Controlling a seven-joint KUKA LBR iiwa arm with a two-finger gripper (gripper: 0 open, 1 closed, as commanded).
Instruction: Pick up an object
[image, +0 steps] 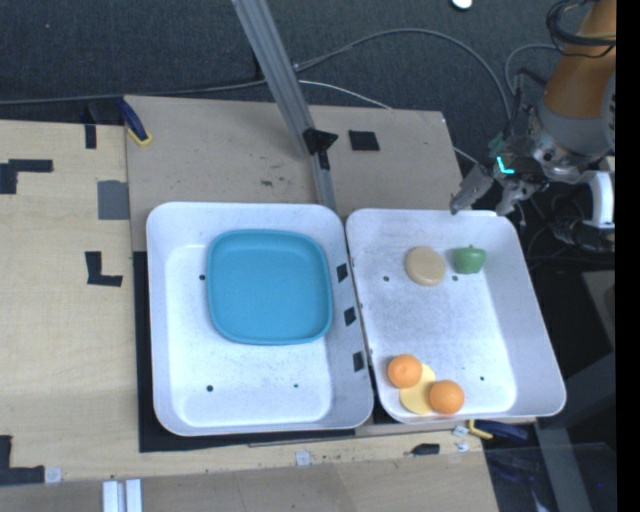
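Tool (482, 196) spread wide, holding nothing, above right bin's (535, 330) far rim, green object (468, 260) nearby.

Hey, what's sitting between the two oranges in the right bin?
In the camera view, a flat yellow piece lies between the two oranges, touching both.

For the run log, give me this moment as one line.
gripper: open, above right bin's far rim, holding nothing | right bin: beige disc, green item, two oranges | left bin: blue plate
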